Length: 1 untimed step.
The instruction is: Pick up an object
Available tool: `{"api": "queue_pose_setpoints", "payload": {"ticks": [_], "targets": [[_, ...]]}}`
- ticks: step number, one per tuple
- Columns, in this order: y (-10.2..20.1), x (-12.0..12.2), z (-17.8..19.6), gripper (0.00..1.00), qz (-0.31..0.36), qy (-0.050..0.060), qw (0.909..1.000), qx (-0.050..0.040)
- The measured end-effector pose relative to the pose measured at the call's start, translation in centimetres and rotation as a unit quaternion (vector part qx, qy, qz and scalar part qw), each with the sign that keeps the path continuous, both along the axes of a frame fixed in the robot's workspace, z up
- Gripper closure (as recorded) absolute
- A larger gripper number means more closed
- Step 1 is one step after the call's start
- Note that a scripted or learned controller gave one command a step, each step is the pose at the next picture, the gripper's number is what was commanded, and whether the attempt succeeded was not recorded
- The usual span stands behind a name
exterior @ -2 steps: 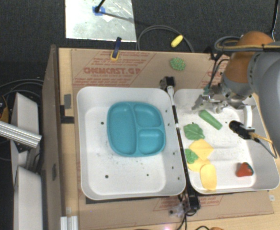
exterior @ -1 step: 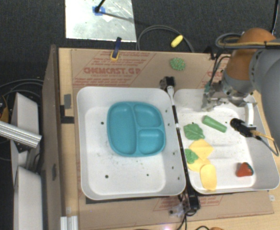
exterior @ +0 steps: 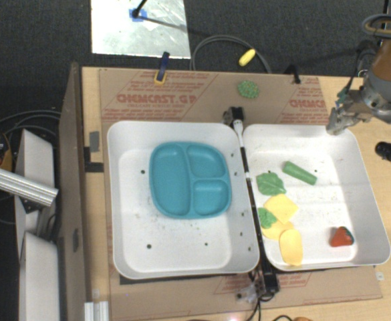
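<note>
Two white bins side by side on a cardboard sheet (exterior: 182,95). Landmark: the divider (exterior: 245,179) where the bins meet. Left bin (exterior: 125,199), left of the divider: one teal sectioned plate (exterior: 190,180), three compartments, lying flat, nothing on it. Right bin (exterior: 365,199), right of the divider: green leafy piece (exterior: 270,182) just beside the divider, yellow pieces (exterior: 282,223) below it and close to the divider, touching one another, small green bit (exterior: 267,217) against them. Green cylinder (exterior: 299,173) further right of the divider, tilted. Red strawberry-like item (exterior: 341,237) well right of the divider, near the bin's front corner. Gripper (exterior: 340,120) over the right bin's far right corner, well apart from all items; nothing between its fingers, how wide they stand can't be made out. Cardboard print reads "CHEMCAST GP" in red, repeated partly at right.
</note>
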<state>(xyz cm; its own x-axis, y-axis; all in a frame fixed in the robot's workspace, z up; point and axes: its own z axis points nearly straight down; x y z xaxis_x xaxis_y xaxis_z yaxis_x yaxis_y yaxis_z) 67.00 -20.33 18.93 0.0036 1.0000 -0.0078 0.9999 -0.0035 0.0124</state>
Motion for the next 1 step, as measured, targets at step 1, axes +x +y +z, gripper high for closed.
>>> {"api": "queue_pose_setpoints", "payload": {"ticks": [1], "targets": [[0.61,-0.07,-0.66,0.0,0.004,0.004,1.0,0.003]]}}
